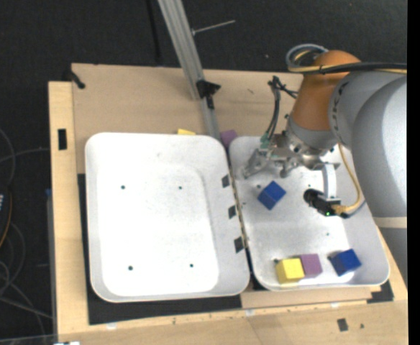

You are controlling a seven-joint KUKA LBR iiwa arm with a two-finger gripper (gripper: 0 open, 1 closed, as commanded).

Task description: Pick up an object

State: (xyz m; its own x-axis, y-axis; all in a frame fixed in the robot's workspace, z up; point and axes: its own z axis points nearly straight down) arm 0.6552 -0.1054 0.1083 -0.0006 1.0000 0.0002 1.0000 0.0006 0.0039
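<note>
Claw (pixel 271 165) is hovering with prongs spread and nothing between them; blue cube (pixel 270 195) is sitting just below it, tilted, so closing off-centre is risking nudging it aside instead of gripping.

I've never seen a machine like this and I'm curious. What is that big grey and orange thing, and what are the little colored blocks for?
That big thing is a robot arm, seen by a camera fixed above the bench and looking down at a slant. The arm reaches in from the right. At its end is a gripper, a hand with two fingers for picking things up. Right now it hangs low over the right bin, near the bin's far end, and I cannot tell if its fingers are open or shut. I see nothing held in it. A blue block lies just beside it. At the bin's near edge lie a yellow block, a purple block and another blue block. The left bin sits alongside. The robot's job is to pick one block up.
</note>
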